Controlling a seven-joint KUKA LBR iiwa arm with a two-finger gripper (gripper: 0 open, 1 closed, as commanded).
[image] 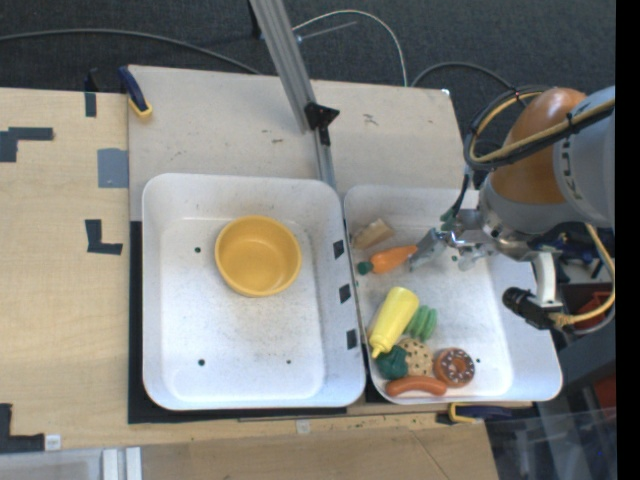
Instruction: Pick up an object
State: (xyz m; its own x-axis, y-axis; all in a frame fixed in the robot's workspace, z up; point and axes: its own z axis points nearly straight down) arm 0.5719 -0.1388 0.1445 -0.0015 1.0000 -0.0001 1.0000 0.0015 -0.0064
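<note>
We see two white bins side by side on the bench. The left bin (170, 298) holds a yellow bowl (258, 256), upright, sitting a little above the bin's middle. The right bin (525, 368) holds the toy food. A carrot (390, 259), orange with a green end, lies near the bin's upper left, its orange tip pointing right toward the gripper (436, 245). Just above the carrot sits a tan wedge (372, 233). Lower down, a yellow bottle (392, 319) lies tilted, with a green piece (424, 322) touching its right side. Below them we find a cookie (415, 354), a dark green piece (391, 364), a donut (455, 366) and a sausage (417, 387) clustered along the near edge. The arm (540, 168) reaches in from the right, its orange band above the wrist, and the gripper hangs over the upper part of the right bin, just beside the carrot's tip. We cannot tell from this angle how the gripper stands, and we see nothing held in it.
</note>
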